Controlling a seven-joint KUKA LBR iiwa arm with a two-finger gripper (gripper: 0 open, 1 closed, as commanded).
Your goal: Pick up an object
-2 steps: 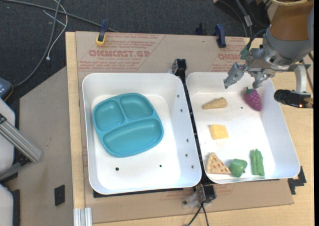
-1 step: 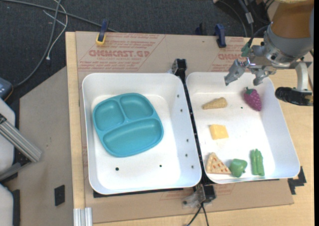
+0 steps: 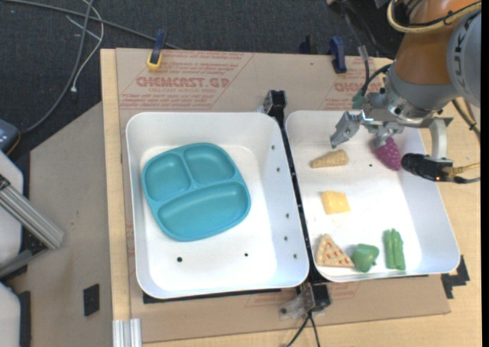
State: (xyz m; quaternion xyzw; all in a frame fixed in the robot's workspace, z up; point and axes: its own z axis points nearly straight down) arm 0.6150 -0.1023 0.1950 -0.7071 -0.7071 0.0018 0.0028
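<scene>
Hovering my gripper [image 3: 365, 133] with fingers apart between purple grapes [image 3: 387, 153] and bread wedge [image 3: 329, 159], nothing held.

Single fixed camera above bench [image 3: 206, 70], looking down at slant on both bins [image 3: 145, 208].
</scene>
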